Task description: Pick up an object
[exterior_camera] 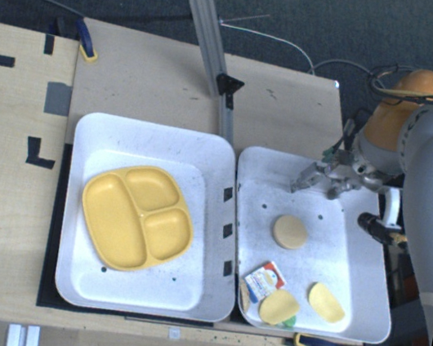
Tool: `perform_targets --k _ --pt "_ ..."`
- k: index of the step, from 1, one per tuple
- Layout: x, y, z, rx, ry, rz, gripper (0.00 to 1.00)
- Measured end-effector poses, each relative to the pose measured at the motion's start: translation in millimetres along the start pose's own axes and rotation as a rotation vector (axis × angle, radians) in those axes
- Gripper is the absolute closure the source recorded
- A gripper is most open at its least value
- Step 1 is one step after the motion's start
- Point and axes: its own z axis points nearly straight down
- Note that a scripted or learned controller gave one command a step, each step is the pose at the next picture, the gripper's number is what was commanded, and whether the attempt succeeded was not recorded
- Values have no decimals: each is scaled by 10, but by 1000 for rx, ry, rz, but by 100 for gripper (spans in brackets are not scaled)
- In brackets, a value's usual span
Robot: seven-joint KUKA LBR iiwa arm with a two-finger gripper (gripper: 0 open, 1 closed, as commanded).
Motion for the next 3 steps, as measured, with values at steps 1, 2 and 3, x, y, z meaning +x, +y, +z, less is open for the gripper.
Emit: perform_targets --k 1,2,3 --pt "-100 69 10 22 15 0 0" --pt "90 -57 -6 -10 -7 -1 0" --pt "527 -726 6 -8 -5 0 0"
